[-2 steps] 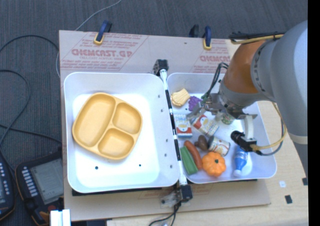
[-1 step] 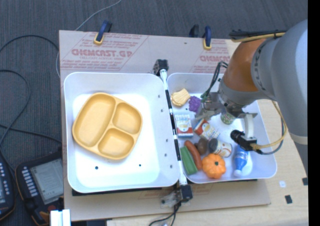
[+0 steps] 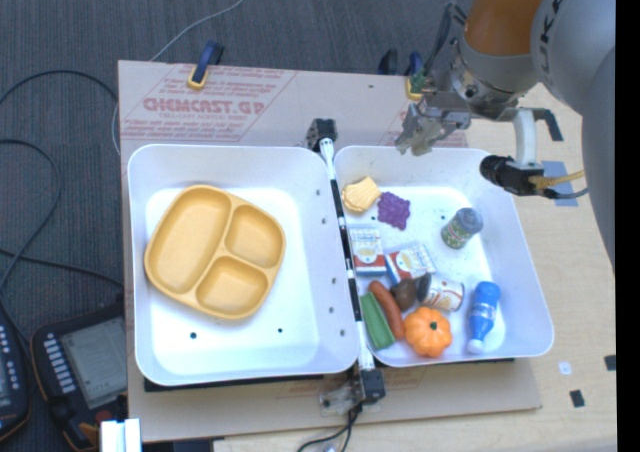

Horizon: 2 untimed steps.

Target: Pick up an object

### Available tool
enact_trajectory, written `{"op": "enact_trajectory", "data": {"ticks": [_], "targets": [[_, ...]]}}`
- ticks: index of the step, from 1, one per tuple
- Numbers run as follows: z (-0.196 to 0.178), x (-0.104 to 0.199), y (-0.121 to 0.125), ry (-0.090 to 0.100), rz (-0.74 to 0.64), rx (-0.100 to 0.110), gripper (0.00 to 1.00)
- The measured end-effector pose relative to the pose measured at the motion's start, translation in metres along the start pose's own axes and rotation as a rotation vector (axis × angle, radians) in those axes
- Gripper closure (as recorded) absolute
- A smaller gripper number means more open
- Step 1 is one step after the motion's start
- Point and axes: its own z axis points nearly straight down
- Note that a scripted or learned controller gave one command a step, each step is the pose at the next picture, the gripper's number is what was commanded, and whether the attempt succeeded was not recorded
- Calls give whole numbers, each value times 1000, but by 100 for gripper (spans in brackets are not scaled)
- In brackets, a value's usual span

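So my claw [image 3: 418,140] hangs over the right bin's [image 3: 520,240] back rim, nothing in it, and I can't tell how wide it's open. Nearest pick is the yellow piece [image 3: 360,194], just down-left of it, purple grapes [image 3: 394,209] alongside.

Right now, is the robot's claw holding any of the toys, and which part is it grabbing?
Nothing is held. The gripper hangs above the far rim of the right bin with no toy between its fingers; the toys lie in that bin.
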Motion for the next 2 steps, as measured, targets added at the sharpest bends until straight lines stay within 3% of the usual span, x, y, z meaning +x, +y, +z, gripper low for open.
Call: {"op": "enact_trajectory", "data": {"ticks": [1,2], "targets": [[1,0,-1,-1,1,3,0],[126,-42,8,0,2,6,0]]}}
